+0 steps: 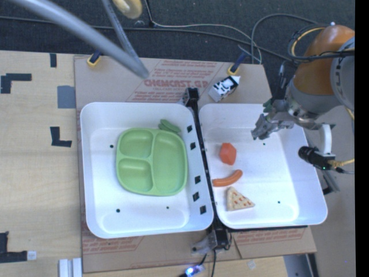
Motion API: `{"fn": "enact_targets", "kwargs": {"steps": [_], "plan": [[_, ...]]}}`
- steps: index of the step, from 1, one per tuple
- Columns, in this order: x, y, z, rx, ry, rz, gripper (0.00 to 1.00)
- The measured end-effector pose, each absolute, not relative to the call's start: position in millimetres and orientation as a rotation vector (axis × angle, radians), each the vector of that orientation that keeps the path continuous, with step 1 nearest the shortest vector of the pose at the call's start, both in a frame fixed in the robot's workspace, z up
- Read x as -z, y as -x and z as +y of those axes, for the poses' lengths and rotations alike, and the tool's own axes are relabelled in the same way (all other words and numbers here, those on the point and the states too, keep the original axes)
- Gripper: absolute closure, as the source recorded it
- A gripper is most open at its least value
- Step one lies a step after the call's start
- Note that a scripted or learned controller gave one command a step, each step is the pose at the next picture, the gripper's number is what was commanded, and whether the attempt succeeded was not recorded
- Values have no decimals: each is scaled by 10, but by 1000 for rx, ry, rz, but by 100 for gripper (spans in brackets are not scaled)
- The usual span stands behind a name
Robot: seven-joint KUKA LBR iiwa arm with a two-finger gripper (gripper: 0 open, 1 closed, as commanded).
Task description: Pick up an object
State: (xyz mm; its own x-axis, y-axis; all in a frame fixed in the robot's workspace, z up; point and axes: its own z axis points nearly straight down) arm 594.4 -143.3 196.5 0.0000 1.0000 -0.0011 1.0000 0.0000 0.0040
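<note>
White plastic bins sit side by side on the bench, sharing a black centre divider. The left bin (95, 172) carries a green sectioned plate (152, 161) near its middle, with a small green piece (169, 126) touching the plate's far edge. The right bin (300, 201) holds three candidate objects grouped along its left side, close to the divider: a red-orange block (228, 153), an orange toy sausage (227, 179) just nearer the front edge, and a waffle-patterned wedge (238, 201) nearest the front-left corner. The gripper (260, 130) hangs above the rear centre of the right bin, well apart from all three items and with nothing visibly between its fingers; how far it is parted cannot be judged here. Assessment: the arm is positioned over the stocked bin, presumably ahead of a descent, and no pick is yet made.
</note>
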Motion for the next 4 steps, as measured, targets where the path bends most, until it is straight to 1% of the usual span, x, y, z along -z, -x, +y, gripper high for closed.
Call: {"fn": "enact_targets", "kwargs": {"steps": [1, 2, 3, 4], "plan": [[-2539, -5863, -1408, -4, -2217, 2220, 100], [-2777, -5868, -1405, -2, -2219, 2222, 100], [-2589, -5722, -905, 3, -2219, 2228, 100], [-2598, -5651, -379, 2, -2216, 2230, 100]]}}
